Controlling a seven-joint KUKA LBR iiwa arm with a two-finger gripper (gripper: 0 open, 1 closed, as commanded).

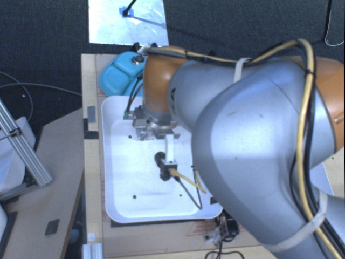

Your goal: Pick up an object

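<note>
A light blue plastic object [118, 74] lies at the far edge of the left white bin [121, 171], partly under the arm's orange band. My gripper [144, 131] hangs low over the far part of this bin, just below the orange band and close to the blue object. Nothing shows held in it. The big grey arm hides the right side of the bin and everything to its right.
A shiny pale sheet [127, 13] lies on the dark floor beyond the bench. Aluminium rails [21, 150] stand at the left. A few small dark specks [134, 197] dot the bin floor. The wooden bench edge [91, 161] runs along the bin's left.
</note>
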